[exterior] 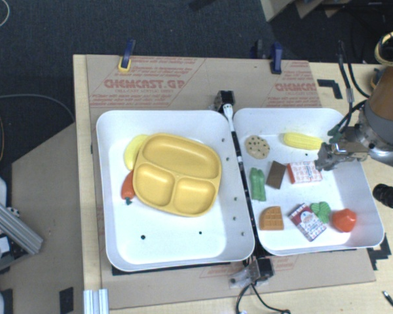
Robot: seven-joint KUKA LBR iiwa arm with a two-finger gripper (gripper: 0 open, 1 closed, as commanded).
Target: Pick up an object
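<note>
In the right bin (pixel 363 195), near its far right wall, the pincer (pixel 329 157) hung low above the floor, just right of a small red-and-white packet (pixel 304 173) and just below the right end of a yellow corn cob (pixel 302 140); whether its tips were apart or together could not be made out, and nothing showed between them. Left of the packet lay a brown chocolate block (pixel 276 174), then a green pepper-like piece (pixel 257 182), with a round cookie (pixel 257 147) beyond them. Toward the near wall from the packet sat an orange waffle (pixel 271 218), a second printed packet (pixel 306 222), a green broccoli piece (pixel 321 210) and a red tomato (pixel 344 220). The left bin (pixel 118 234) held a yellow divided tray (pixel 177 174) lying over a yellow plate (pixel 133 150) and an orange-red piece (pixel 128 187).
</note>
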